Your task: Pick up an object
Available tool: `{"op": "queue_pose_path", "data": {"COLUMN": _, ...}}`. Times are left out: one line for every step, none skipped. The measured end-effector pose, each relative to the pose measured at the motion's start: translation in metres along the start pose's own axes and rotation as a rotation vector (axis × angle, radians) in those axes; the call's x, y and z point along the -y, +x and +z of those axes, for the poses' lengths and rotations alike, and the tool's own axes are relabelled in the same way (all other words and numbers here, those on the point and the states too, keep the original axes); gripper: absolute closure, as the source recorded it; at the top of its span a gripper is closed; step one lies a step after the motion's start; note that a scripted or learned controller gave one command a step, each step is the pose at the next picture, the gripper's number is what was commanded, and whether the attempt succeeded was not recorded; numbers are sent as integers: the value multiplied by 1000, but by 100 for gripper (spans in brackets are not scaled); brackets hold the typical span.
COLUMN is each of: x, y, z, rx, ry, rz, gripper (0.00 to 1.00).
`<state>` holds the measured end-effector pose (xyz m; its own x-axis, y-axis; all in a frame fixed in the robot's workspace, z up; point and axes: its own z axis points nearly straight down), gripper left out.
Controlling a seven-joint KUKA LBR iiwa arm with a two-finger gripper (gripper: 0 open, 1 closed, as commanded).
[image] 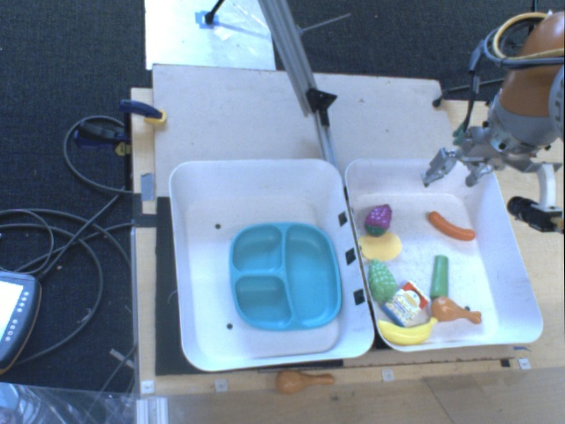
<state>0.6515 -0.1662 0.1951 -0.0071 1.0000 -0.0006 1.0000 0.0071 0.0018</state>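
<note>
My gripper (pixel 458 168) hangs over the far edge of the right bin (pixel 503 237), its two fingers spread apart with nothing between them. Below it in that bin lie several toy foods: an orange sausage (pixel 451 226), a purple bunch of grapes (pixel 379 218), a yellow slice (pixel 381 247), a green bumpy piece (pixel 381 280), a green stick (pixel 439 276), a small printed carton (pixel 408 305), a brown drumstick (pixel 454 310) and a yellow banana (pixel 407 331). The sausage is the nearest to the gripper, a little toward the front.
The left bin (pixel 199 237) holds a blue divided plate (pixel 286 275). A metal pole (pixel 291 47) slants down to the seam between the bins. An orange toy (pixel 304 380) lies on the bench in front of the bins. Cables lie at the left.
</note>
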Motion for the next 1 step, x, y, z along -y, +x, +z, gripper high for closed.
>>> {"op": "queue_pose_path", "data": {"x": 0, "y": 0, "z": 0, "rx": 1, "ry": 0, "rz": -1, "gripper": 0}}
